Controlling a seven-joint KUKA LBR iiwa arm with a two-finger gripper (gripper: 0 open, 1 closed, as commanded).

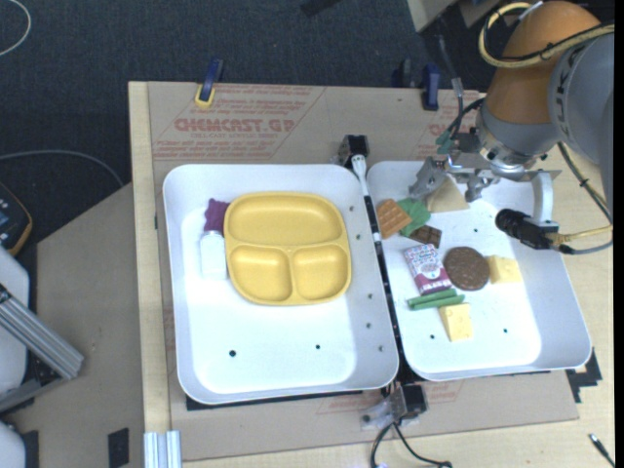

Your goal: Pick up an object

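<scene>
The right bin (512,334) holds several small items: a tan wedge (450,201), a green piece (414,213), an orange waffle cracker (391,218), a dark brown chunk (426,234), a pink packet (425,266), a brown disc (466,268), a green bean (435,301) and two yellow blocks (504,269) (455,321). My gripper (450,181) hangs over the bin's far left corner, open, its fingers spread to either side of the tan wedge. Nothing is held between them.
The left bin (273,354) carries a yellow divided tray (288,247), with a purple item (215,213) and a white bottle (212,254) at its left side. A black cable fitting (522,227) sticks out over the right bin's far right part.
</scene>
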